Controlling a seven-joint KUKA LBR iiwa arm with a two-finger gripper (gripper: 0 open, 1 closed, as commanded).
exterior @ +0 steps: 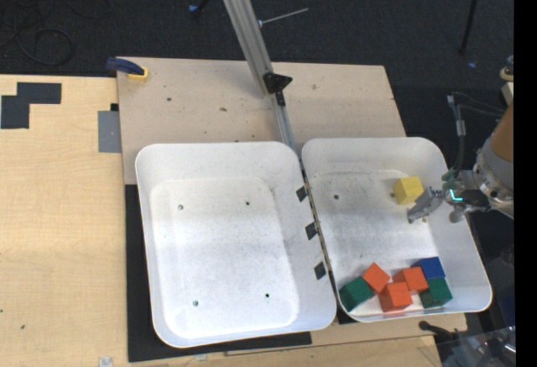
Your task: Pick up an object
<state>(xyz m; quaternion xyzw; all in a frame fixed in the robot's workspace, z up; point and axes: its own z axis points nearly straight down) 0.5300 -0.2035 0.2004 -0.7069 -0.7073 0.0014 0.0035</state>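
Just left of jaws, yellow block (409, 189)

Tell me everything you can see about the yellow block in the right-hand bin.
The yellow block is a small cube-like piece, plain yellow with a matte look, possibly foam or painted wood. It sits alone on the floor of the right bin, in the bin's upper right part, turned slightly askew to the bin's edges. It lies well apart from the cluster of orange, green and blue blocks at the bin's near end. The pincer is just beside it on its right; whether they touch is unclear.
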